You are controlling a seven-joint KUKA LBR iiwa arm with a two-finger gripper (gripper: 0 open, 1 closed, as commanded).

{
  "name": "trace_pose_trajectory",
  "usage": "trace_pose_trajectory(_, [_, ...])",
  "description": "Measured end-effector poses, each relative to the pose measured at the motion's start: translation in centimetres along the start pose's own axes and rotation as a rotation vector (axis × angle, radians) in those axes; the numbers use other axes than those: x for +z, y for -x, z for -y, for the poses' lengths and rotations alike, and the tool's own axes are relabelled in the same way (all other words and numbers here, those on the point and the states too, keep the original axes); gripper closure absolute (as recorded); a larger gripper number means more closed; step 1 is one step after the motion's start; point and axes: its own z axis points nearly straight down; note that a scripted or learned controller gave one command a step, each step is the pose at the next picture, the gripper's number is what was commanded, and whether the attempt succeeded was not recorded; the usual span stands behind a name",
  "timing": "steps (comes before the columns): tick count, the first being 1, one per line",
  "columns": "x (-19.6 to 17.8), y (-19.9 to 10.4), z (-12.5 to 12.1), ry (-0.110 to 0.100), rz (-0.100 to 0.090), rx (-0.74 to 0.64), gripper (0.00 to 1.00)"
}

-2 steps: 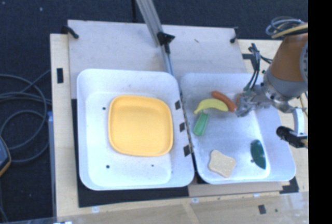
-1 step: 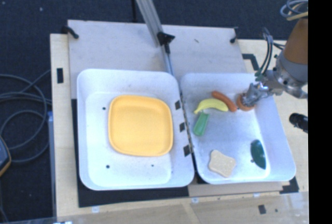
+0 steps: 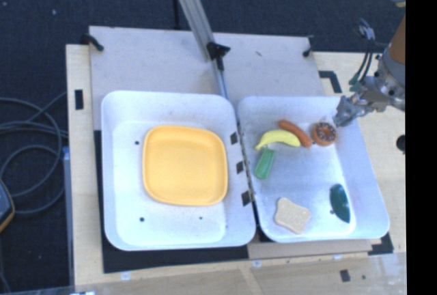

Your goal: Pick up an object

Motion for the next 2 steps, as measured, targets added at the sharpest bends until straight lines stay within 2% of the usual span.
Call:
trace_pose_trajectory(1, [-0.6, -5.2, 0.8, -0.003, -0.002, -0.004, 1.0])
trace_pose_trajectory(2, [1.0, -10.0, 1.9, -0.005, -0.002, -0.003, 1.0])
